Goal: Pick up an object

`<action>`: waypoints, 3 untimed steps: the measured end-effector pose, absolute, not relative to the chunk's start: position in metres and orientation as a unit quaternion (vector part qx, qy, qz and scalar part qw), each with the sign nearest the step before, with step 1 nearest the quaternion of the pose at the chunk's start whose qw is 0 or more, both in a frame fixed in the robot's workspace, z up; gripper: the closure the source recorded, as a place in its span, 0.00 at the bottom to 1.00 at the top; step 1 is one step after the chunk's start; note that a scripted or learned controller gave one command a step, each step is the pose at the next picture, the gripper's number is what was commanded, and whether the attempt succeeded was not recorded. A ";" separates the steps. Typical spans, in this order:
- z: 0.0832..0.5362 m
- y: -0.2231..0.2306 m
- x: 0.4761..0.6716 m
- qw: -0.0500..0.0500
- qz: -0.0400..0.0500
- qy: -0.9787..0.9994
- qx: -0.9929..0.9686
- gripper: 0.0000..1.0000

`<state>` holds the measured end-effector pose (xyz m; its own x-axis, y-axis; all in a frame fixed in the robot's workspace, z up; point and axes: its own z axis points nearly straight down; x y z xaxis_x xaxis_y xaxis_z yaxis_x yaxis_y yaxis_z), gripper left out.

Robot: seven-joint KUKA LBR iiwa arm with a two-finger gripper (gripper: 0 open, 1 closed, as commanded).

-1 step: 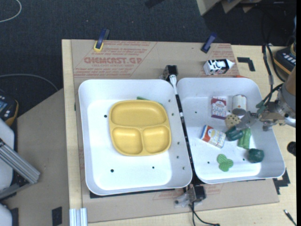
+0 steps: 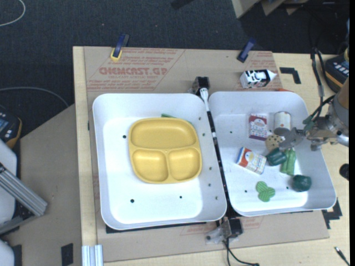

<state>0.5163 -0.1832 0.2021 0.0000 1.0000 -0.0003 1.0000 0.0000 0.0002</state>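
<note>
Pick not done yet as far as I can see: everything in the right bin [image 2: 230, 165] looks to be lying on the bin floor, nothing lifted. Arm comes in from the right, gripper [image 2: 292, 140] is low over the cluster at the bin's right side, tip down among the objects near the tan spotted piece [image 2: 272, 143] and the dark green toy [image 2: 276, 158]. Fingers: can't tell how they're set, they merge with the clutter from this angle, so no call on whether anything is held or just touched. Candidates around it: a green block [image 2: 289, 162] just beside the dark green toy, a dark green round piece [image 2: 301, 183] nearer and to the right, a light green toy [image 2: 265, 191] near the front of the bin, a small white-and-blue carton [image 2: 250, 160] to the left of the cluster, a red-and-white packet [image 2: 258, 127] farther back, and a white cylinder [image 2: 282, 119] just right of that packet. Best guess is the target is the spotted piece or the dark green toy, since those sit closest to the tip. Left bin [image 2: 111, 159] has the yellow divided tray [image 2: 165, 149] with something green poking out behind its far edge, too hidden to name. A black-and-white toy [image 2: 258, 77] sits on the bench beyond the right bin, outside both. Still to do: confirm a grasp, then lift clear of the bin.
</note>
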 end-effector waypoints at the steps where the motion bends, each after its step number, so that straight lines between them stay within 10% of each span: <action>1: 0.158 -0.178 0.517 -0.003 -0.001 0.707 0.707 0.00; 3: 0.089 -0.184 0.521 0.000 0.002 0.707 0.707 0.00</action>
<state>0.5212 -0.1842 0.0892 0.0003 1.0000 0.0023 1.0000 -0.0003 0.0022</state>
